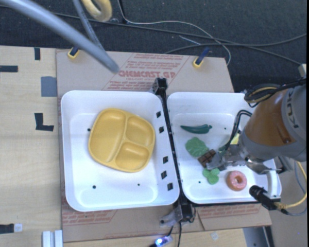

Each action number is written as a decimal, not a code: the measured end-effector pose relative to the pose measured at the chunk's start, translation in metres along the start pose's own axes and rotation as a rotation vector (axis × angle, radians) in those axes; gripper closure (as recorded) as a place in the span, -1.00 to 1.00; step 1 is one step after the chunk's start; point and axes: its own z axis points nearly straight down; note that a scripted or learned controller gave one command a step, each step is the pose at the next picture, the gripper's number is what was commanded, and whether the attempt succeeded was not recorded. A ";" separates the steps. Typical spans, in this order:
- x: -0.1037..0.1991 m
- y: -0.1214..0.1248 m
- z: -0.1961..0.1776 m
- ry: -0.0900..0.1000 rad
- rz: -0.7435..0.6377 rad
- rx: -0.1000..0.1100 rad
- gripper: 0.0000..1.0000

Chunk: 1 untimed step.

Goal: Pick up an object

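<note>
Low in the right bin (195,99), the gripper (212,161) is set among a green leaf (195,146), a small green piece (212,176) and a pink doughnut (237,180). Finger state cannot be told; no grasp is confirmed. A closing and lift are judged next.

- One cam, fixed high over bench, looking down at a slant.
- Both bins in frame: right bin (195,101) under gripper (212,161), left bin (72,138) beyond it.
</note>
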 end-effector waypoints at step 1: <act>-0.004 -0.004 -0.044 -0.002 0.002 0.003 1.00</act>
